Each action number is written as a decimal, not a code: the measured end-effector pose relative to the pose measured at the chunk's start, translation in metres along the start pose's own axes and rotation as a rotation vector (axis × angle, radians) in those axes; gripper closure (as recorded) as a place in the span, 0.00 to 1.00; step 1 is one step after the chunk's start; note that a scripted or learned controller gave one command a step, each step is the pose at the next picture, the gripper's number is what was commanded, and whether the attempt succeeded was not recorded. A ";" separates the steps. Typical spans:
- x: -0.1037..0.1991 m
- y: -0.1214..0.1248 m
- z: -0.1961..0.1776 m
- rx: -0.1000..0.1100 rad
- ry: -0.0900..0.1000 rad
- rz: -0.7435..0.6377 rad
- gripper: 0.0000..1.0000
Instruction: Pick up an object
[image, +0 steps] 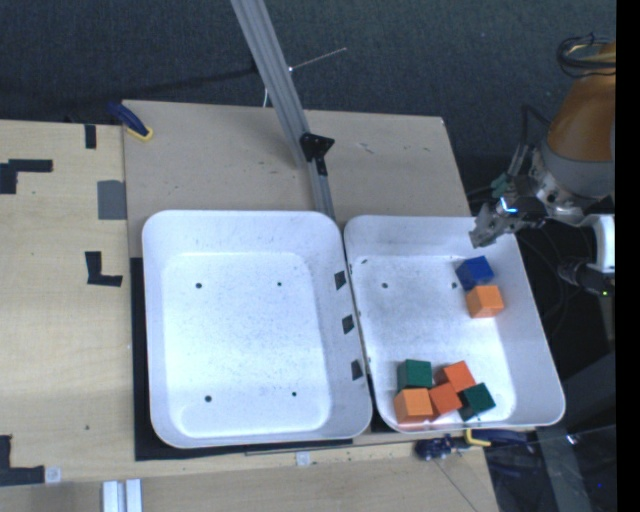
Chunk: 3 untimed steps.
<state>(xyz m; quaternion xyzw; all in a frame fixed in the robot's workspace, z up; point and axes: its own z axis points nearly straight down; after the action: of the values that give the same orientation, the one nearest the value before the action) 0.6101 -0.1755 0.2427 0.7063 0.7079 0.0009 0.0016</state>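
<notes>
At the right bin's (372, 330) one-o'clock rim hangs the gripper (487, 228); the blue block (474, 270) lies near it toward six o'clock, an orange block (485, 300) touching just beyond. The bins sit on a pale wooden tabletop (60, 330). How far apart the jaws stand I cannot tell; nothing visibly sits between them.

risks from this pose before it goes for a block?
1. The tool sits over the right bin's far rim; a straight descent may hit it.
2. The blue block touches an orange block; a grab may nudge both.
3. The near cluster is tightly packed, leaving little finger room.
</notes>
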 end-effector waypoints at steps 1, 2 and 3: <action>0.047 -0.007 0.010 0.006 0.002 -0.003 1.00; 0.093 -0.010 0.013 0.006 0.002 -0.004 1.00; 0.147 -0.029 0.005 0.006 0.003 -0.005 1.00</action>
<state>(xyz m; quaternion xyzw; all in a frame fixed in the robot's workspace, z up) 0.5810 -0.0283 0.2373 0.7045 0.7097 -0.0001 -0.0015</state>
